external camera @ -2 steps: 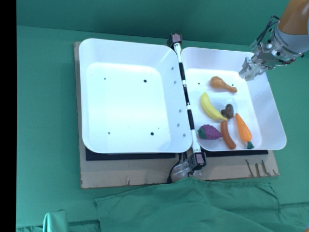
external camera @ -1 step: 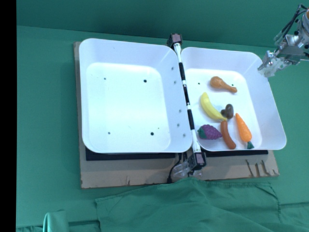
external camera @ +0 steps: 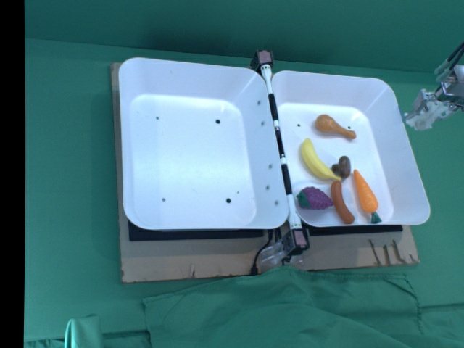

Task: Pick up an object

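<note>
At the right edge of the view, the gripper [external camera: 429, 113] hung above the green cloth, just outside the right bin [external camera: 406, 167]; whether its jaws were open or shut could not be told at this size, and nothing was seen in their grasp; every toy lay to its left and lower in the view, inside that bin; nearest was the chicken drumstick [external camera: 333, 126], its long axis running left to right; beyond it lay the banana [external camera: 316, 161], touching a brown mushroom [external camera: 343, 166]; further down sat the carrot [external camera: 366, 195], sausage [external camera: 342, 202] and grapes [external camera: 315, 198]; the left bin [external camera: 138, 93] sat beside them.
</note>
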